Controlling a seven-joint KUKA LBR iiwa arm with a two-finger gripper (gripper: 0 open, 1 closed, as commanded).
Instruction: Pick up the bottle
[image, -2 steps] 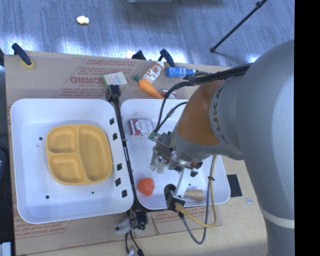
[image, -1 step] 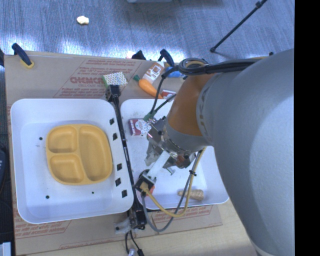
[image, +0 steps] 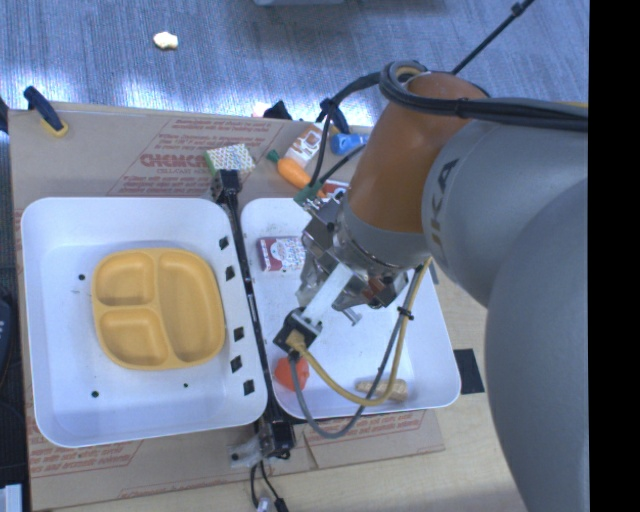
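A small white bottle (image: 303, 150) with an orange cap lies tilted on the cardboard just behind the right bin's (image: 440, 345) far rim, next to a blue object (image: 346, 143). My gripper (image: 333, 292) hangs low over the middle of the right bin, under the orange wrist band, well in front of the bottle. The wrist and its cables hide most of the gripper, and nothing shows in its grasp.
The left bin (image: 50, 300) holds a yellow divided plate (image: 158, 306). In the right bin lie a red-and-white packet (image: 279, 253), an orange round item (image: 290, 372) and a tan stick (image: 385, 390). A yellow cable (image: 345, 392) loops over the near rim.
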